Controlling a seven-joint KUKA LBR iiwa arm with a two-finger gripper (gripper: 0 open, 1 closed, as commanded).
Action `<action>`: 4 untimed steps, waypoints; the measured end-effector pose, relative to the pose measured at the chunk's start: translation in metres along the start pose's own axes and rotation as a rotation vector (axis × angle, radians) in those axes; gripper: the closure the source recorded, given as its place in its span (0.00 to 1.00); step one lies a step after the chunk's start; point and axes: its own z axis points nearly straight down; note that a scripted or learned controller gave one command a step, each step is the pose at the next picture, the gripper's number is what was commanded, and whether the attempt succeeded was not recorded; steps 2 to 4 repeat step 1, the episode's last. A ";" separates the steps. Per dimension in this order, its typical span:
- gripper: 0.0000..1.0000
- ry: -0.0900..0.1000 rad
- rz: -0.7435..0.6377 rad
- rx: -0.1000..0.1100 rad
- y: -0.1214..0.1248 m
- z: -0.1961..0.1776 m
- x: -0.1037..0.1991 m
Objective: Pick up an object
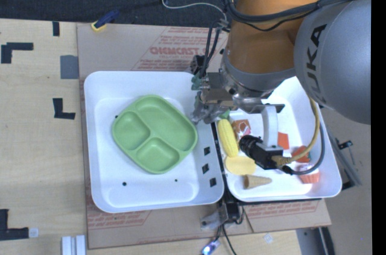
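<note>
white plastic forms the right bin (330,186), the landmark for everything else. inside it, near its left wall, lies a yellow toy corn cob (227,137), with a yellow wedge (239,164) just below it and an ice-cream cone (258,181) near the front rim. the gripper (208,104) hangs over the bin's left wall, above the corn; i cannot tell its state. left of that bin sits the left bin (96,127), holding a green divided plate (154,133).

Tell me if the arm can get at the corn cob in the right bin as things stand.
Probably yes. The corn cob lies uncovered at the right bin's left edge, just below the gripper, with nothing on top; the nearby bin wall could crowd the jaws.
</note>
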 end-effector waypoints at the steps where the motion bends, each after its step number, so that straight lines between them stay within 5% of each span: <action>1: 1.00 -0.001 0.008 -0.014 -0.014 -0.115 -0.046; 4: 1.00 -0.001 0.008 -0.014 -0.014 -0.115 -0.046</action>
